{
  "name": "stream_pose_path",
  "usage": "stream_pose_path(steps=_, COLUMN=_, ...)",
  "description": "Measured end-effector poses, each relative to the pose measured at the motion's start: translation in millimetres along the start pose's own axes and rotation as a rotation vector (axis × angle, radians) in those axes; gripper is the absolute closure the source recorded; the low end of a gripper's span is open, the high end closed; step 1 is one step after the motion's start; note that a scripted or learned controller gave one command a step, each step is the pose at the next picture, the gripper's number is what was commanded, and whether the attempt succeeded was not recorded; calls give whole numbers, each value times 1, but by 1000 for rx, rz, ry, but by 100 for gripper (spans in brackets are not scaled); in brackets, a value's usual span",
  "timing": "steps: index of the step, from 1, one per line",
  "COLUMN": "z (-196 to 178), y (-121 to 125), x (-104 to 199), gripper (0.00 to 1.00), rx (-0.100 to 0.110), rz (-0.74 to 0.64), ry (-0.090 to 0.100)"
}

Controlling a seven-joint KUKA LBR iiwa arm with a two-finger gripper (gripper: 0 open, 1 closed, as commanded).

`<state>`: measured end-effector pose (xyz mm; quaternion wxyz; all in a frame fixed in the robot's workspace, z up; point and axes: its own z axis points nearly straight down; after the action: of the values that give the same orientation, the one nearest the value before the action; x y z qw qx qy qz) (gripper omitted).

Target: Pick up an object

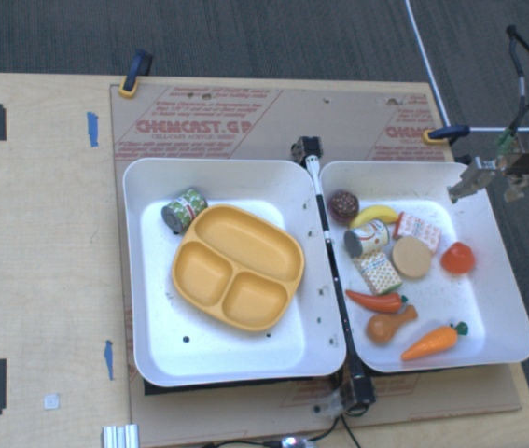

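The right bin (502, 292) holds several toy foods: a dark red ball (343, 203), a banana (374, 216), a small can (365, 240), a red-and-white box (418, 229), a tan disc (411, 258), a tomato (457, 259), a patterned packet (379, 273), a chili pepper (376, 300), a drumstick (390, 325) and a carrot (430, 342). My gripper (469, 181) hovers at the bin's far right corner, above the rim and up-right of the box and tomato. Nothing shows in its grasp.
The left bin (143, 278) carries a yellow divided plate (237, 266) and a green can (184, 210) at its far left. Clamps (135, 73) (446, 134) hold the brown board. A thin rod (423, 45) slants across the top right.
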<state>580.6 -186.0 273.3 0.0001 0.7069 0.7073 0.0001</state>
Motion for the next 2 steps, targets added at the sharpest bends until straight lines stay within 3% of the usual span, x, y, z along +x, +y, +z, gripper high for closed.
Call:
stream_pose_path(steps=1, z=89, y=24, x=-38, gripper=0, rx=2, rz=1, ry=0)
stream_pose_path(steps=2, z=175, y=15, x=-29, gripper=0, rx=-7, rz=-4, ry=6)
